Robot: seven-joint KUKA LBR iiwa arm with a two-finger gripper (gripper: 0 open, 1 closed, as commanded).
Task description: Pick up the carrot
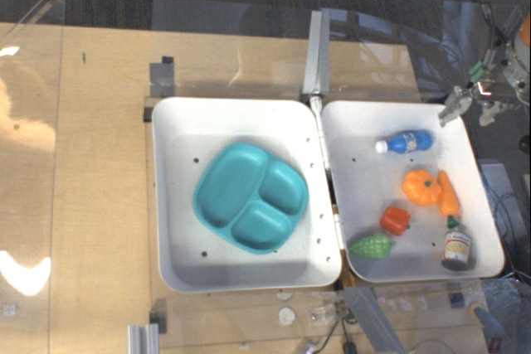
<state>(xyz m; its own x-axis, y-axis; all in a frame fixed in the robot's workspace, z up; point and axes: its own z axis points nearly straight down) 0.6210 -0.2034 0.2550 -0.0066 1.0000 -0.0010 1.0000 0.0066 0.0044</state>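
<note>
The fingers (466, 105) hang at the top right corner of the right bin (365, 116), one grey tip over the bin's rim and the other just outside it; they stand apart, released, with nothing between them. Behind them the wrist and its cabling run off toward 3 o'clock, out at the view's edge.

The carrot (449, 194) lies in the right bin at about 6 o'clock from the fingers, well apart from them, a slim orange piece lengthwise along the bin's right wall. Touching it at 9 o'clock is a rounder orange toy (421, 187). At 12 o'clock from that pair lies a blue bottle (406, 143) on its side, white cap toward the left. At 7 o'clock from the carrot sits a red pepper (396, 220), and below that a green knobbly toy (370, 245) near the bin's lower left corner. At 6 o'clock from the carrot a small brown bottle (455, 248) stands by the lower right corner.

The left bin (174, 137) holds a teal divided plate (250, 196), turned askew near its middle. Both bins rest side by side on the wooden counter (83, 178)
</note>
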